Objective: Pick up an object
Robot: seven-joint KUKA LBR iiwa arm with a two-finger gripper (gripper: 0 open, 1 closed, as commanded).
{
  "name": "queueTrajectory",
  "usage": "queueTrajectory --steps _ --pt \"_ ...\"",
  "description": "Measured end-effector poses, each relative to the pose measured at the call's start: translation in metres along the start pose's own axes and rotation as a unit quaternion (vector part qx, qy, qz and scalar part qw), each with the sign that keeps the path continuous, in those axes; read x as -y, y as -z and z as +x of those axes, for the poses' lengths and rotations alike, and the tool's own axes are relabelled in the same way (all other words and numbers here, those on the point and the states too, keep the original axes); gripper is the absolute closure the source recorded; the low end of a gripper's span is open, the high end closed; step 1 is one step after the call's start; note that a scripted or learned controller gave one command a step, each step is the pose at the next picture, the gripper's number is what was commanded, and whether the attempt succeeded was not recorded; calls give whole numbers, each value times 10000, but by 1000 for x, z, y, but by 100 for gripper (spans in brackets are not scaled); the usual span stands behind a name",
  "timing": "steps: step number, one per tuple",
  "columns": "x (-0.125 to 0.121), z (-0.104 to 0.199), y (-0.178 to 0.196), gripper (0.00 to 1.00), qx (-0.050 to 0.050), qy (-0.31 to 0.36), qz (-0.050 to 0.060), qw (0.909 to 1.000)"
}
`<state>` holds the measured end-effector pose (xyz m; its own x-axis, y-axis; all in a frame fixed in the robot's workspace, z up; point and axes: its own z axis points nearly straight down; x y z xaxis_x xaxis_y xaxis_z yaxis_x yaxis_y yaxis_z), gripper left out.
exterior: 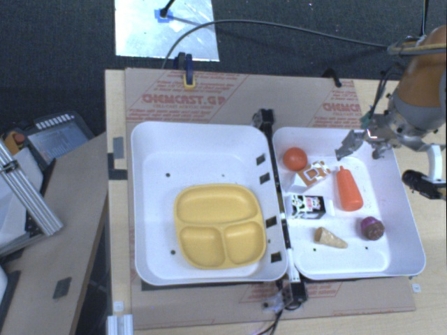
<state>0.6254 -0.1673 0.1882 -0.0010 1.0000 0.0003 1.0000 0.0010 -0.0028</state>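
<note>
A: Where is the gripper (360, 142)?
B: Above the right bin's (401, 208) far edge, spread wide and holding nothing, probably ready to descend.
A: And the pickable things?
B: Beneath it: tomato (295, 158), orange bottle (348, 189), purple fruit (371, 227), cone (329, 238). The yellow tray (218, 225) fills the left bin (157, 180).

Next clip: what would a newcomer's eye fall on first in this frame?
Probably the yellow divided tray, large and bright in the left bin. Next, the cluster of small things in the right bin: a red ball, an orange bottle, a purple onion-like piece and a cone wedge. The end effector hovers over that bin's far edge, holding nothing visible.
</note>
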Motion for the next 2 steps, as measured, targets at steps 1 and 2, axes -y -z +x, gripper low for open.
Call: queueTrajectory --steps 1,2 --pt "1 0 -63 0 -1 0 0 10000" --pt "-5 -1 -80 0 21 10 -106 9999"
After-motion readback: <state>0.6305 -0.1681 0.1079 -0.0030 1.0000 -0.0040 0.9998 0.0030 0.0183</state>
